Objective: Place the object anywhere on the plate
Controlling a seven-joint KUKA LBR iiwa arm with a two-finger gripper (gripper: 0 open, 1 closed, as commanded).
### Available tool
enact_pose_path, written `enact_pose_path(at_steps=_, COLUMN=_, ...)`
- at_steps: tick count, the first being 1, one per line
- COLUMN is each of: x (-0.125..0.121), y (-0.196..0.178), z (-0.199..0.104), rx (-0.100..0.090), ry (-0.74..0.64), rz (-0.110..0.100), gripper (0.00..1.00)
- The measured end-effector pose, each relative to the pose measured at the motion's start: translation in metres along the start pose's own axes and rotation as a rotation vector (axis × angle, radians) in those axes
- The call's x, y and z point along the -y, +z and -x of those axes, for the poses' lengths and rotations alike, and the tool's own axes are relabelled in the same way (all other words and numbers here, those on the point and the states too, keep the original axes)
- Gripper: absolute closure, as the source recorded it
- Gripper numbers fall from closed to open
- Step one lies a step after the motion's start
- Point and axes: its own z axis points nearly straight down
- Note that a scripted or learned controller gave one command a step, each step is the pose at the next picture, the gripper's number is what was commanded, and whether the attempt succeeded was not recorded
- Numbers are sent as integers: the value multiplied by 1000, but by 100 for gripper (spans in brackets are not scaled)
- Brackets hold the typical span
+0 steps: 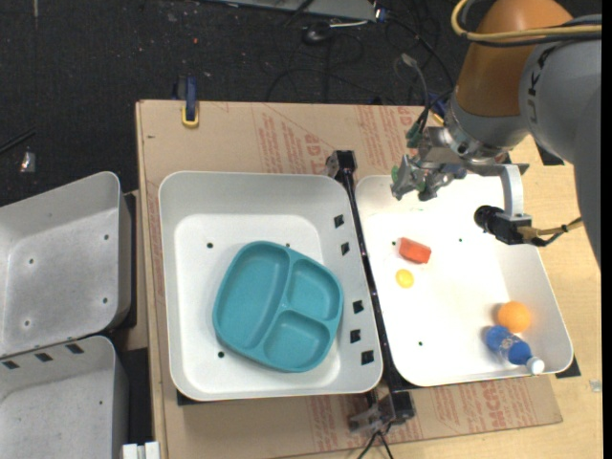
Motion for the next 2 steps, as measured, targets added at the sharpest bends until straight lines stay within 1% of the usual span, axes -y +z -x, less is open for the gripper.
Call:
enact_pose_path(at_steps=1, x=-2, y=-9, z=-54, rx=0, ry=-1, rz=3, gripper=100)
enact_pose_path(at_steps=2, x=-1, y=2, z=-107, rx=0, ry=0, rz=-1, gripper=100)
